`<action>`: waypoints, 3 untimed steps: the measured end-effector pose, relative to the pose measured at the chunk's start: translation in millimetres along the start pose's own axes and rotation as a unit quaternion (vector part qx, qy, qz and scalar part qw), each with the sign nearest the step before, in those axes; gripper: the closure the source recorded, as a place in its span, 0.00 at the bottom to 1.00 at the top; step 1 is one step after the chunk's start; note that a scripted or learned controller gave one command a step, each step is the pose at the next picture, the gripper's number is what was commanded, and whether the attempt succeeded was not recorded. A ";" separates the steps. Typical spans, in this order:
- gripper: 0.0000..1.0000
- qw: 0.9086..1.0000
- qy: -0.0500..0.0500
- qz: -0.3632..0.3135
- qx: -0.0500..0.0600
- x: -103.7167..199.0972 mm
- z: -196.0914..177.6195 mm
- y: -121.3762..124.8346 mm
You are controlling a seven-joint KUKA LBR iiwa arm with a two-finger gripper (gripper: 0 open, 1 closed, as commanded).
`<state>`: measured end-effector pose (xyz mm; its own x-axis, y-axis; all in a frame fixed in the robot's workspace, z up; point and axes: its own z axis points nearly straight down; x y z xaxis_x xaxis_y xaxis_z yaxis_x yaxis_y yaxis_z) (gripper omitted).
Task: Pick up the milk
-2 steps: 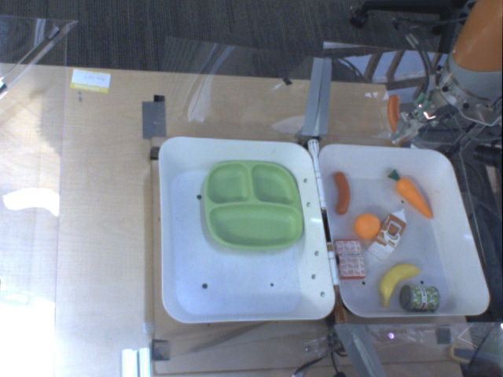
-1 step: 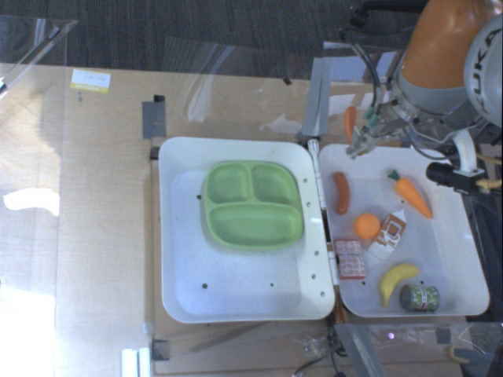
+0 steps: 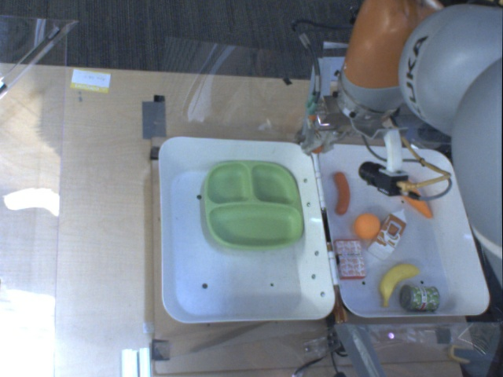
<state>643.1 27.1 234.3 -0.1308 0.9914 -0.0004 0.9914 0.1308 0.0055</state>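
Observation:
The milk [image 3: 390, 235] is a small white carton with a brown and red label. It lies tilted in the right bin [image 3: 464, 285], just right of an orange [image 3: 366, 227]. My gripper [image 3: 317, 137] hangs over the far end of the rim between the two bins, well up and to the left of the milk, and nothing shows in its grasp. The grey arm with its orange band [image 3: 385, 30] covers the right bin's far right corner.
The right bin also holds a red sausage [image 3: 341, 192], a carrot [image 3: 420, 207], a red and white packet [image 3: 350, 258], a banana [image 3: 397, 280] and a green can [image 3: 419, 298]. A green divided plate [image 3: 252, 205] sits in the left bin [image 3: 181, 281].

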 end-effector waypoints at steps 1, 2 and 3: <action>1.00 0.995 -0.002 -0.103 -0.002 -105.9 -65.6 -2.9; 1.00 0.999 0.000 -0.050 -0.003 -4.1 -84.2 27.1; 1.00 1.000 -0.001 -0.016 0.001 -95.9 39.6 4.3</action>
<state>660.1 -67.4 194.8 -0.1629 0.9866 -0.0020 0.9866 0.1629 0.0029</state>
